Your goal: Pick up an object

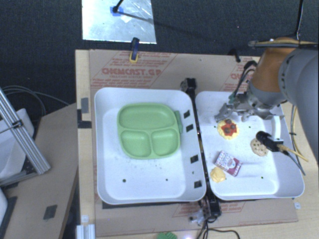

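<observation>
Hovering right above the toy pizza (228, 129), toward the right bin's (286, 185) back edge, the gripper (230, 115) is seen; open or closed can't be told. The toy is probably light and stiff, so it's best pinched across its rim.

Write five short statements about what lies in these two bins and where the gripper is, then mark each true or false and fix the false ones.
1. The green divided tray lies in the left bin. True.
2. The cookie lies on the tray. False: it lies on the floor of the right bin.
3. The gripper is over the right bin, close to the yellow-and-red toy. True.
4. The pink packet is in the left bin. False: it is in the right bin, beside a yellow piece.
5. The tray has three compartments. True.
</observation>
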You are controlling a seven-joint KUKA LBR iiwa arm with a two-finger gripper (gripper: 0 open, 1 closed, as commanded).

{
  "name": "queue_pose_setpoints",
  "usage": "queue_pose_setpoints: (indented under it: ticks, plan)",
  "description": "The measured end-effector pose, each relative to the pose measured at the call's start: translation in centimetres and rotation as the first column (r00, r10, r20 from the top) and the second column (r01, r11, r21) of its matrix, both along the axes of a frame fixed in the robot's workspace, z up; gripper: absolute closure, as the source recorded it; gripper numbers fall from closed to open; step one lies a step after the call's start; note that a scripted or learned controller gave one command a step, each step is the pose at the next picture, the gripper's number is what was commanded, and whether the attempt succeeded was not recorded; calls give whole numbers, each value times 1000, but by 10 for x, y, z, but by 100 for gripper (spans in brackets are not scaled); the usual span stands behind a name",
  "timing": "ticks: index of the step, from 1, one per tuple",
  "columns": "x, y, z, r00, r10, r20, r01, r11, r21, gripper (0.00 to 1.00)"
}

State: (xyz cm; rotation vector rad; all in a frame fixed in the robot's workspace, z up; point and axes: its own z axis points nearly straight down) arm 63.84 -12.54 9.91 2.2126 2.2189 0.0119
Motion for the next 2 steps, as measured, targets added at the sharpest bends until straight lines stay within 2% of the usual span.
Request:
queue_pose_setpoints:
  ticks: [1,2]
  plan:
    - [-35,-26,-13,1000,-5,-5,5,1000,1,0]
    - [17,5,-13,1000,5,-4,-5,1000,0,0]
